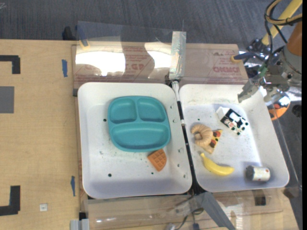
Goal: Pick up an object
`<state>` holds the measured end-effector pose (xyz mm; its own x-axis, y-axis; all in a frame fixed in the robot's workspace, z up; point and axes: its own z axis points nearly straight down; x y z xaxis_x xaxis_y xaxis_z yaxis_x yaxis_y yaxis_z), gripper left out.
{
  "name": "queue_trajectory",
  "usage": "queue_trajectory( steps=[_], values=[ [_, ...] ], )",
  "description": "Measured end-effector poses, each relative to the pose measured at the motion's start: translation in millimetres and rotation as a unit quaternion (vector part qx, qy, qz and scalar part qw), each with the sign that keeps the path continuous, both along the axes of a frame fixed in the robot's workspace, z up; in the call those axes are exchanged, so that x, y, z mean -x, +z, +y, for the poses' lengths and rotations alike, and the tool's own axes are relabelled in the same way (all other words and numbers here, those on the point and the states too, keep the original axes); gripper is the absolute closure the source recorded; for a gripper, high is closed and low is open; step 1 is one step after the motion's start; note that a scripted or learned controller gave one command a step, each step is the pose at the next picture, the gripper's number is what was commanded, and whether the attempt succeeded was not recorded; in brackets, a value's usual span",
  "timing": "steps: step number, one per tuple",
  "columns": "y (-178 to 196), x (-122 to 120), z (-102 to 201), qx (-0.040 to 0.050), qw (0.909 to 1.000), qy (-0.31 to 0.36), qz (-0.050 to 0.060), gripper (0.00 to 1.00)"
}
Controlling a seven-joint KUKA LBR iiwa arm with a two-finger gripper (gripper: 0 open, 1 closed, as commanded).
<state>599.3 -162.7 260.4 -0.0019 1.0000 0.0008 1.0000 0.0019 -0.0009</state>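
Two shallow white bins sit side by side on a tan surface [38,143]. The left bin [91,171] holds a teal divided plate [139,122] at its centre, with a small orange waffle-like piece [158,159] just below the plate's lower right edge. The right bin [273,147] holds a black-and-white box [232,119] toward its upper middle, a tan croissant-like toy [203,134] at centre left, a yellow banana [217,166] below it, and a small white cylinder [258,173] at lower right. The claw [261,91] hangs over the right bin's upper right corner, fingers spread apart, holding nothing
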Motion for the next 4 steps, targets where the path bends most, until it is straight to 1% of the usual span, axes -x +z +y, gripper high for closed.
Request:
queue_trajectory(
  steps=[1, 2, 3, 4],
  values=[
    [-146.8, 49.9, -12.9, -0.0001, 0.9957, -0.093, 0.005, 0.0],
    [-167.3, -16.9, 11.0, 0.0019, 0.9796, -0.201, -0.009, 0.0],
    [-158.1, -13.4, 9.1, 0.004, 0.9797, -0.2, -0.003, 1.0],
    [-62.4, -27.4, 76.9, -0.0016, 0.979, -0.204, -0.005, 1.0]
  ],
)
